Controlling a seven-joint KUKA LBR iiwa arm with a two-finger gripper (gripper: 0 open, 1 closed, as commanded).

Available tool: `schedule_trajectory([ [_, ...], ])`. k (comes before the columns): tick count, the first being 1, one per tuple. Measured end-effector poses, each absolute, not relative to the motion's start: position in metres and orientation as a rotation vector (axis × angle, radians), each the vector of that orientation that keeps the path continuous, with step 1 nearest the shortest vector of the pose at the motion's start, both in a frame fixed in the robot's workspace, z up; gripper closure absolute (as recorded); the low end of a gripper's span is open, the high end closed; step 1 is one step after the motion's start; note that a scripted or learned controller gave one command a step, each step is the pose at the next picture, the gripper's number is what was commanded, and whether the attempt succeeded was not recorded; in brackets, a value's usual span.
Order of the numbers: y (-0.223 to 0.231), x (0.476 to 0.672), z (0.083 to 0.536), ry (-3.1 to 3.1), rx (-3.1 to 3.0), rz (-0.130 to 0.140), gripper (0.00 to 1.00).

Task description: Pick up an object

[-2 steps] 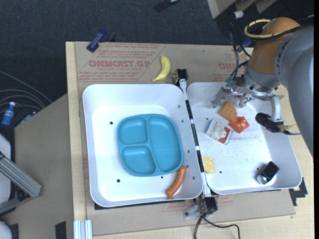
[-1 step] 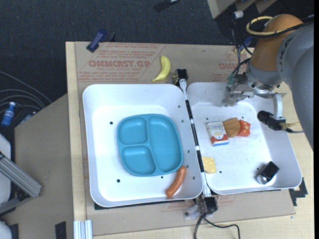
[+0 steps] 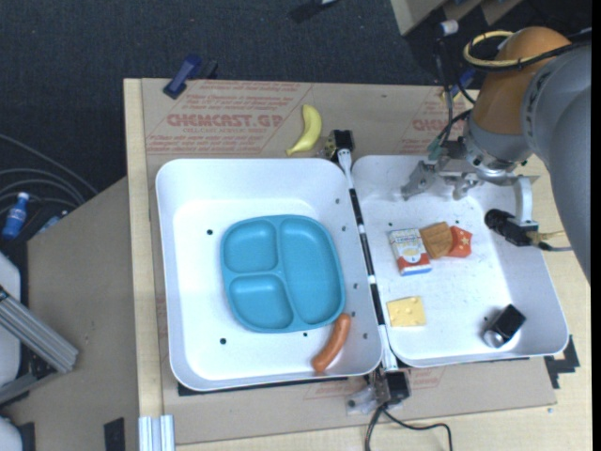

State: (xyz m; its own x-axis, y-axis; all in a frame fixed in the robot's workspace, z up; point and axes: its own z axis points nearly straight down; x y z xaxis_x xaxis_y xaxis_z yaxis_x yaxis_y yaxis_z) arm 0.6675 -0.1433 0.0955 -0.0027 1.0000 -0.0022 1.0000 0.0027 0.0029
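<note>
Sitting nearest the camera, at the front edge of the worktop [image 3: 272, 416], are two shallow white bins side by side. Lying in the left bin [image 3: 188, 252] is a blue divided plate [image 3: 282, 272], with a sausage [image 3: 331, 343] resting just beside its front right corner, against the bin wall.

Lying in the right bin [image 3: 540, 289] are several small things. A yellow cheese slice [image 3: 406, 312] is sitting near the front. Behind it, a small white and red carton [image 3: 408, 251] is touching a brown cracker-like piece [image 3: 437, 240], which is touching a red piece [image 3: 459, 241]. A small black block [image 3: 504, 324] is resting near the front right corner, well apart from the others.

A banana [image 3: 306, 131] is lying on the worktop behind the bins.

The grey arm is reaching in from the right, and its tool [image 3: 441, 182] is hanging over the back of the right bin, behind the carton. Whether the tool is released or clenched cannot be told from this angle, and nothing is showing between its ends.

The carton looks like the likeliest target. Judging by appearance, it is probably light and fairly stiff, with flat sides suited to a pinch across its narrower width. Its neighbour is crowding one side, so a grasp may nudge the cracker. The cheese slice looks thin, flat and hard to get under.
</note>
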Motion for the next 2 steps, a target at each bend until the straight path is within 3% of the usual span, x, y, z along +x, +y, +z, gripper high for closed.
schedule_trajectory([
  [1, -0.136, 0.584, 0.084, 2.222, 2.224, -0.001, 0.0],
  [2, -0.136, 0.585, 0.094, 2.22, 2.223, 0.001, 1.0],
])
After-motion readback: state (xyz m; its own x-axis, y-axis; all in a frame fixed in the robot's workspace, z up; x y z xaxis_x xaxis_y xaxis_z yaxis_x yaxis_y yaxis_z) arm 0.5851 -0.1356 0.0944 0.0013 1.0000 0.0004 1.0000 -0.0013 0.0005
